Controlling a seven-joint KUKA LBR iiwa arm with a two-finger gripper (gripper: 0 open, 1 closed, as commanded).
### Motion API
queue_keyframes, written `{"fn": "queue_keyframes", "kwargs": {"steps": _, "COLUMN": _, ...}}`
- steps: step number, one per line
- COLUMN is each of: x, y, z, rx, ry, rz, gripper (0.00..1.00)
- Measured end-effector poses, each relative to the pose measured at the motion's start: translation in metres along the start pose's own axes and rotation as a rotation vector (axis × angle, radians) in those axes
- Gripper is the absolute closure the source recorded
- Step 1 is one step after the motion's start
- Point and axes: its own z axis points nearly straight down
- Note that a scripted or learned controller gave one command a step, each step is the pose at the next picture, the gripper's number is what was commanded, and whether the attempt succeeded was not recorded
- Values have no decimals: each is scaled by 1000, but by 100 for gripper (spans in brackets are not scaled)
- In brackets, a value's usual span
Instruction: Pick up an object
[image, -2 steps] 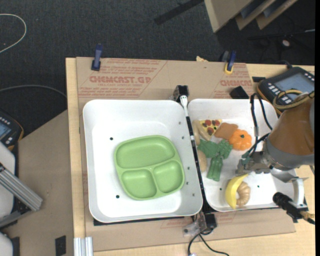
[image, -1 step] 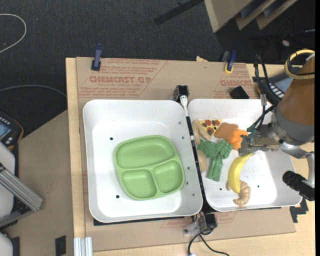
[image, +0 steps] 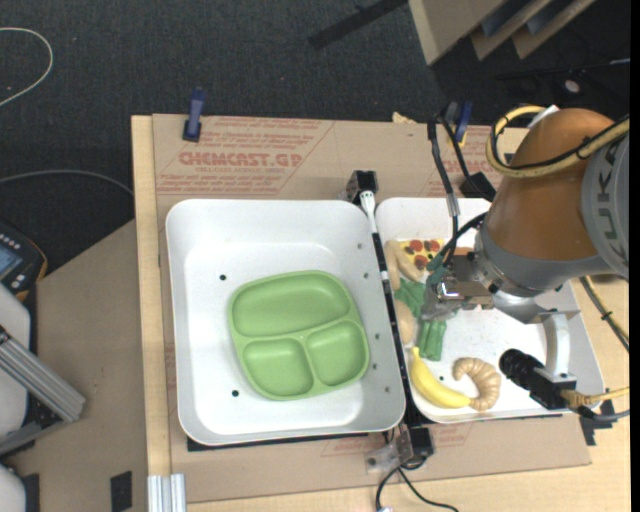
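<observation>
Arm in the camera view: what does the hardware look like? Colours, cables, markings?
The arm is bulky and rounded, with a glossy orange band above a grey wrist housing. Yellow and black cables loop over its top. Partial dark lettering shows on the grey shell at the right edge. The claw is small, metallic and dark.

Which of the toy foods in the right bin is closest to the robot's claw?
The green vegetable, right under the gripper; the banana and croissant lie further off.

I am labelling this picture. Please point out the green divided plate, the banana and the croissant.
green divided plate (image: 297, 333): camera view, on the ridge between its compartments.
banana (image: 436, 389): camera view, middle of its curve.
croissant (image: 480, 378): camera view, top of its arch.
</observation>
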Motion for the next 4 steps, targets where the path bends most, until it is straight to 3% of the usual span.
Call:
{"fn": "queue_keyframes", "kwargs": {"steps": 1, "x": 62, "y": -4, "z": 57, "rx": 6, "ry": 0, "rz": 2, "gripper": 100}}
{"fn": "queue_keyframes", "kwargs": {"steps": 2, "x": 88, "y": 0, "z": -127, "rx": -21, "ry": 3, "rz": 2, "gripper": 100}}
{"fn": "queue_keyframes", "kwargs": {"steps": 3, "x": 86, "y": -1, "z": -128, "rx": -5, "ry": -3, "rz": 6, "gripper": 100}}
{"fn": "queue_keyframes", "kwargs": {"steps": 4, "x": 49, "y": -3, "z": -65, "rx": 5, "ry": -3, "rz": 12, "gripper": 100}}
